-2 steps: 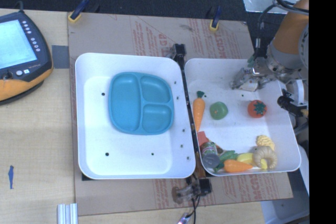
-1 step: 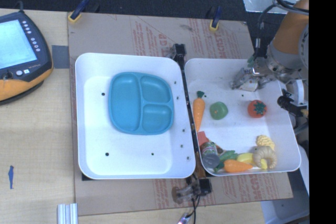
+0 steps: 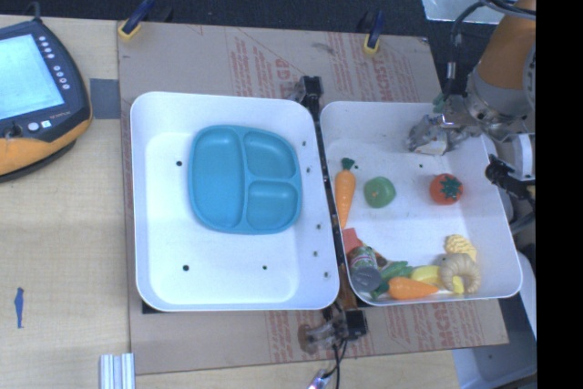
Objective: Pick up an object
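Glossy white bins [image 3: 146,196], sectioned plate [image 3: 244,179]

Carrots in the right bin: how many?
2. One carrot lies against the bin's left wall; another carrot sits in the pile at the front edge. More could be buried there.

I count two white bins: the left bin [image 3: 146,196] and the right bin [image 3: 496,223]. One blue divided plate [image 3: 244,179]. Two carrots [image 3: 345,194] [image 3: 412,289], one green ball [image 3: 379,191], one tomato [image 3: 445,189]. Two yellow clamps [image 3: 134,21] [image 3: 372,39] sit at the cardboard's far edge.
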